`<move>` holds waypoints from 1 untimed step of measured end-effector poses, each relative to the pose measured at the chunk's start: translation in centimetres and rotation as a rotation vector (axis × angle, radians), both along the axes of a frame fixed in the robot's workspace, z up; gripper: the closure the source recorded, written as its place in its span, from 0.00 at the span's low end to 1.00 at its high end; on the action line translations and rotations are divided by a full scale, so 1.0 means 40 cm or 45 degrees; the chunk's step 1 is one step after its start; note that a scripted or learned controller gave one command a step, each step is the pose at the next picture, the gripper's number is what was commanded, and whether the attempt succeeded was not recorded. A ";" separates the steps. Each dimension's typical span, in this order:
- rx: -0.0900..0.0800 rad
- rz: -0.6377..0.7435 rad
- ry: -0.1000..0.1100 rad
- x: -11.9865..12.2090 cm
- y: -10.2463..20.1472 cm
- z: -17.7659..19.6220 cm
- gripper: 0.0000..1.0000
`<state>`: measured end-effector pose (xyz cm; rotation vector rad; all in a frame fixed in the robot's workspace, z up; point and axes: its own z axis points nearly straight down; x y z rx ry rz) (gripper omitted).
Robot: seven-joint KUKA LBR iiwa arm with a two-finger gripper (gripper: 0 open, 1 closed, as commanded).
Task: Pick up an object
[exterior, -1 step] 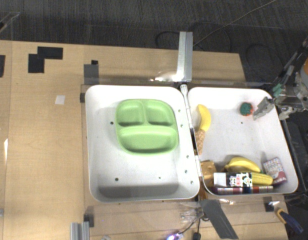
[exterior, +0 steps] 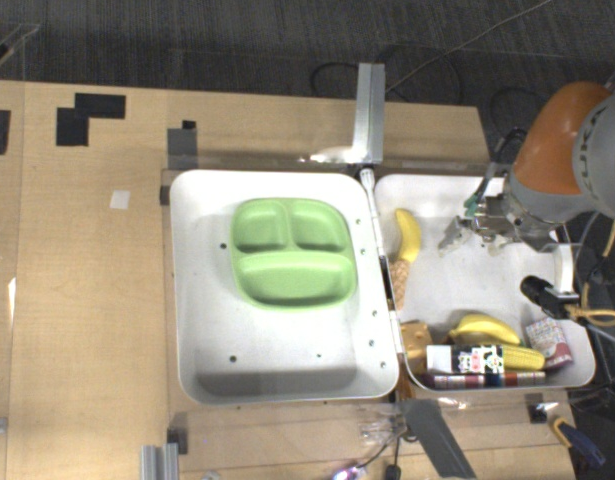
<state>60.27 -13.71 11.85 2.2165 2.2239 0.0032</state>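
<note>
Below the tool (exterior: 474,230), near the right bin's (exterior: 577,373) front wall, lie a banana (exterior: 484,327) and a marker (exterior: 487,378). The tool hangs with fingers spread, holding nothing. A second banana (exterior: 408,235) lies just left; a green tray (exterior: 290,250) farther left.

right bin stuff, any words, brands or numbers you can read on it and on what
None can be read for certain.
Black and white box in the right bin: printed marks with red spots, too blurred to read.
Pink packet at that bin's lower right corner: a pattern, too small to read.
Bananas and green tray: no text seen.
</note>
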 end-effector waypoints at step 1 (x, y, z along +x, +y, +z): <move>-0.005 0.192 -0.014 0.037 0.123 -0.069 0.00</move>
